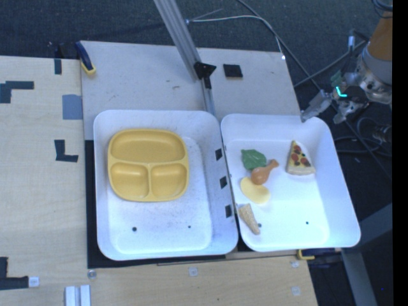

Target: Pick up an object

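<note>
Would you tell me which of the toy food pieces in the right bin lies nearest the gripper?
The pizza slice, nearest the bin's far right corner below the gripper; the green leaf, drumstick, yellow piece and cone lie further left.

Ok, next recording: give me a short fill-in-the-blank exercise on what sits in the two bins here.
1. The yellow plastic divided tray lies in the ____ white bin.
2. That tray has ____ compartments.
3. The triangular toy pizza slice lies in the ____ white bin.
4. The green toy leaf touches the orange toy ____.

Missing words: left; three; right; drumstick
</note>
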